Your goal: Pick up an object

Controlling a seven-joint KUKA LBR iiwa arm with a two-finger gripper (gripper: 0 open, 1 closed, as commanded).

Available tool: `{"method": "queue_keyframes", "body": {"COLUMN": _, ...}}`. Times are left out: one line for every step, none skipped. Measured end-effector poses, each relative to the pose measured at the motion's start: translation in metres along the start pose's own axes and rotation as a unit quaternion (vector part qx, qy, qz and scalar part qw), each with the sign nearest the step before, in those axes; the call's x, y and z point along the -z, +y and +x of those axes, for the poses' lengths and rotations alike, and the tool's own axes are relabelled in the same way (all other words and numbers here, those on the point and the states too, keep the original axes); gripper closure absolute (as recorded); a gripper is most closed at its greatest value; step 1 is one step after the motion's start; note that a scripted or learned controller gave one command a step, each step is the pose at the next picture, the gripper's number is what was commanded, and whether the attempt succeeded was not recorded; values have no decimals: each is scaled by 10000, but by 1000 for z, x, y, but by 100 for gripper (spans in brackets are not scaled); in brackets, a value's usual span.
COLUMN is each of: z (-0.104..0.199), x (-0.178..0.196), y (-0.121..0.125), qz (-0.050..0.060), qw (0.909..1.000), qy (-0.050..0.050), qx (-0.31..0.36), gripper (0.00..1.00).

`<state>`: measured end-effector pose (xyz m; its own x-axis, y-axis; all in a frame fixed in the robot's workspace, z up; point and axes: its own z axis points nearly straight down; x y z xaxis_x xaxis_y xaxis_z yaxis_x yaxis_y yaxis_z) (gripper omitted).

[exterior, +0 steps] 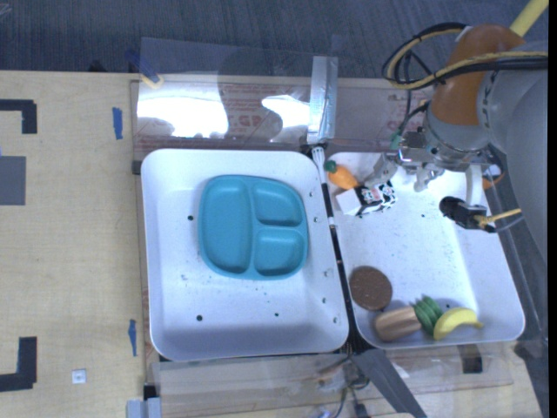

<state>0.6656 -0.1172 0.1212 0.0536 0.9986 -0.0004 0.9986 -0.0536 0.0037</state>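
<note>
1. Bench (61, 233): pale wood top with black corner marks and bits of blue tape; it bears both bins.
2. Left bin (165, 320): shallow, white, speckled with dark flecks.
3. Right bin (452, 259): shallow, white, touching the left bin along a shared edge.
4. Arm (513, 103): grey with an orange band, reaching in from the right over the far right corner of the right bin.
5. Blue tray (254, 226): three compartments, lying flat in the middle of the left bin.
6. Gripper (416, 165): hangs over the far end of the right bin; I cannot tell how its fingers stand, and nothing shows between them.
7. Brown disc (371, 286): flat, near the right bin's left wall.
8. Bread roll (397, 323): at the near edge, just beside the green piece.
9. Banana (457, 321): yellow, near corner, touching the green piece.
10. Black-and-white toy (374, 197): far end of the right bin, just left of the gripper.
11. Carrot (342, 176): orange, far left corner of the right bin.
12. Green piece (427, 313): between roll and banana.
</note>
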Motion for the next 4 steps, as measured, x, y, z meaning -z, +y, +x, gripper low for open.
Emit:
{"method": "queue_keyframes", "body": {"z": 12, "x": -12, "y": 8, "qz": -138, "qw": 9975, "qy": -65, "qx": 684, "gripper": 0}}
{"method": "queue_keyframes", "body": {"z": 14, "x": -37, "y": 1, "qz": 12, "qw": 9998, "qy": -6, "qx": 189, "gripper": 0}}
{"method": "queue_keyframes", "body": {"z": 21, "x": -36, "y": 0, "qz": 22, "qw": 9976, "qy": -8, "qx": 690, "gripper": 0}}
{"method": "queue_keyframes", "body": {"z": 22, "x": -36, "y": 0, "qz": 17, "qw": 9980, "qy": -1, "qx": 632, "gripper": 0}}
